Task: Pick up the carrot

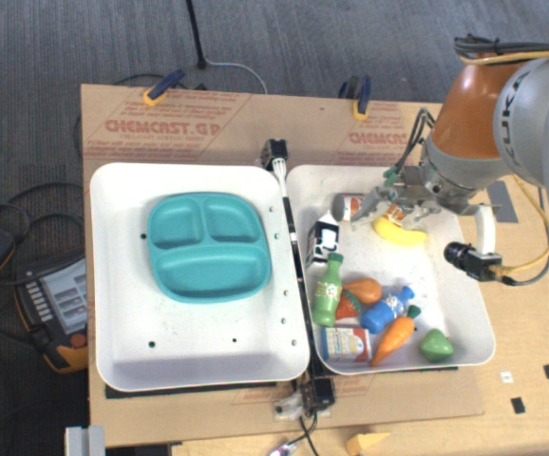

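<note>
Clearly your carrot (394,338) lay untouched at the frame's lower right, while the claw (403,202) hovered spread open and empty over the banana (400,233).

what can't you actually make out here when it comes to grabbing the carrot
- Gripper: the wrist above covers its fingers, so open or shut is unclear in the camera view.
- Carrot: its upper end tucks under the blue bottle.
- Can: partly covered by the gripper; label too small to read.
- Red carton: print blurred.
</note>
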Robot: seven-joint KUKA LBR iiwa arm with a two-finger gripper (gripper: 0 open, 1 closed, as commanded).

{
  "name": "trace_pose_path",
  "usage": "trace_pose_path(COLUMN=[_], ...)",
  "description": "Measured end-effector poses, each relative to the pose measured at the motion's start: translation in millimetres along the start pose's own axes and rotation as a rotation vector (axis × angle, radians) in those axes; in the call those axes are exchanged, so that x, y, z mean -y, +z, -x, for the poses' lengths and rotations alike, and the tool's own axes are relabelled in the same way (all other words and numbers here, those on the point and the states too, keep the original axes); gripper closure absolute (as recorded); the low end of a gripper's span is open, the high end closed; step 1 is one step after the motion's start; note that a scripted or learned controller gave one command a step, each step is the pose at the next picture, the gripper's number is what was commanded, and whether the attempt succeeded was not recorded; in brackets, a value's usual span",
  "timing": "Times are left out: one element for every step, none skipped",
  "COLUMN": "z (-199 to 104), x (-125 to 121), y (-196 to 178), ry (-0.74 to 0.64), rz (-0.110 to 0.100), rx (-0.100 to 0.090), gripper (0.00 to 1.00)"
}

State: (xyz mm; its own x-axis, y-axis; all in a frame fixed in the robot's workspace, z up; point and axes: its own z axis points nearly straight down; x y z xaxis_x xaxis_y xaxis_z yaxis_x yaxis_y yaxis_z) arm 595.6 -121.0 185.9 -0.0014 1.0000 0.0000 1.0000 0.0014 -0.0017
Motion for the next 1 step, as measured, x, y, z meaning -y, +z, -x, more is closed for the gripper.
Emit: trace_pose_path(z=[-9.1], x=[70.3], y=[41.6], ry=[-0.140], rz=[0.000], rx=[0.000], gripper=[0.00])
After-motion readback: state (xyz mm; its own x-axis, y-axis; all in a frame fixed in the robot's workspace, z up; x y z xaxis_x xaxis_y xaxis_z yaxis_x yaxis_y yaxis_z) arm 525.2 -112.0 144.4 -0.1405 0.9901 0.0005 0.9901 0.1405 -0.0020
